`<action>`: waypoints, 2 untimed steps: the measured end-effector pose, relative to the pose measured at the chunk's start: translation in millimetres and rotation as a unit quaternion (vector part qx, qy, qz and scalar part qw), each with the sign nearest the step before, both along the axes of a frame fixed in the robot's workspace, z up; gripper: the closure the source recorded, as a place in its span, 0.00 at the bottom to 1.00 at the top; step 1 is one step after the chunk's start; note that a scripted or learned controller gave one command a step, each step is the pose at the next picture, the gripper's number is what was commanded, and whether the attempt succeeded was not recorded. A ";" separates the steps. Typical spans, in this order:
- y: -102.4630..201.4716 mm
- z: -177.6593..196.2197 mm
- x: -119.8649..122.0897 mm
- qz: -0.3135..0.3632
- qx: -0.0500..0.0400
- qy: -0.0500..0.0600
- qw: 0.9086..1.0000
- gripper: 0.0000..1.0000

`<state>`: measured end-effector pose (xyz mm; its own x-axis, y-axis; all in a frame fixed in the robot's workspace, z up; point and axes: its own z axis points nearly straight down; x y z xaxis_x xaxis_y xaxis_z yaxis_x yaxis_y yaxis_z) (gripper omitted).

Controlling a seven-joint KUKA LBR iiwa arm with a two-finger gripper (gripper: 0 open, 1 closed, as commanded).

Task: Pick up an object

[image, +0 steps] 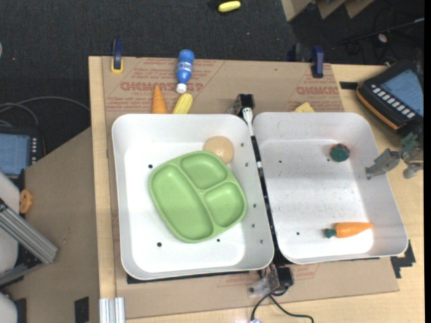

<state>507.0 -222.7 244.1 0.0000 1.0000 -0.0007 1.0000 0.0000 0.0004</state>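
Starting at the left, the left white bin [128, 200] holds a green three-compartment plate [199, 195], all three compartments bare. A round beige object [219, 149] sits at the plate's upper right rim, touching it or just beside it; it is too plain to tell what it is.

Behind the left bin, on the brown board [101, 113], lie an orange cone-shaped piece [158, 100], partly cut off by the bin rim, a yellow corn-like piece [182, 103] just beside it, and a small blue-and-white bottle [184, 69] above them. A yellow item [229, 6] lies on the dark floor well beyond the board.

The right white bin [303, 180] holds two things, well apart. A small dark green roundish item [339, 153] with a red spot sits near the far right corner, too small to identify. A toy carrot [348, 230] with a green stub lies on its side near the front right corner.

The gripper [394, 161] shows as grey parts at the right bin's right rim, with the arm cut off by the frame edge. Whether it is open or closed cannot be told, and nothing is visibly held. The green item lies near it, to its left. The carrot lies farther off, toward the front.
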 end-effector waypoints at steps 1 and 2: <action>6.4 -163.8 57.9 0.004 0.007 -0.001 1.000 0.00; 7.7 -159.8 161.8 0.003 0.010 0.009 1.000 0.00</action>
